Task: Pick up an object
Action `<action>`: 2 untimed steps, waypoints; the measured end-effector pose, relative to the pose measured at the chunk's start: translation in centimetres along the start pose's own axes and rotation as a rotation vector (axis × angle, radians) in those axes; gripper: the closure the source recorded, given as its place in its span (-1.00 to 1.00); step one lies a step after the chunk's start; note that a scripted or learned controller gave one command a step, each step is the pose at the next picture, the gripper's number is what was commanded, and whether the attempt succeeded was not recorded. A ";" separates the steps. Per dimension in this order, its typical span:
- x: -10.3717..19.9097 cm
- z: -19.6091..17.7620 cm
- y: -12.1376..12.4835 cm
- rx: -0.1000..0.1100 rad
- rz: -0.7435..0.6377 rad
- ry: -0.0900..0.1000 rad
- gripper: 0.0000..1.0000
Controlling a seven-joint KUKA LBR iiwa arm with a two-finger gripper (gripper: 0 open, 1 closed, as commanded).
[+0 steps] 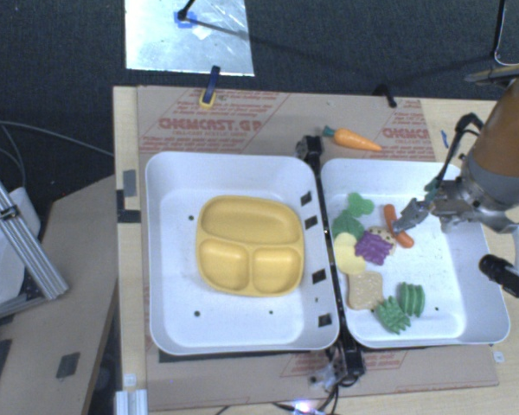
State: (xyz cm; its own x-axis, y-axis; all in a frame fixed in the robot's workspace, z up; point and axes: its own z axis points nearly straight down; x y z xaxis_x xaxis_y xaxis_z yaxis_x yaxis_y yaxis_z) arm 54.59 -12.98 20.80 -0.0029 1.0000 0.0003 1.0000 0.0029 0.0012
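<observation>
The right white bin [480, 309] holds a cluster of toy foods: a purple grape bunch [374, 248], a green broccoli piece [353, 214], a small orange carrot [396, 226], a pale yellow piece [347, 256], a tan cracker [365, 290] and two green ridged pieces [400, 306]. My gripper [406, 220] reaches in from the right and hangs low, right by the small orange carrot and just right of the grapes. Nothing shows between its fingers.
The left white bin [169, 188] carries a yellow three-compartment tray [247, 245]. A bigger toy carrot [353, 139] lies on the cardboard behind the bins. A black divider with clips runs between the bins. The arm's bulk covers the right bin's far right corner.
</observation>
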 end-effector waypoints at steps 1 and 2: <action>8.1 2.5 -6.2 0.007 -0.007 0.004 -1.00; 1.7 8.5 -6.1 0.005 0.008 -0.002 -1.00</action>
State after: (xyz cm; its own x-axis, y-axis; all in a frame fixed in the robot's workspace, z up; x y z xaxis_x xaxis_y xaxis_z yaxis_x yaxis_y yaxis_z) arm 48.49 -11.33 12.29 0.0052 1.0000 -0.0018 1.0000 -0.0052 -0.0038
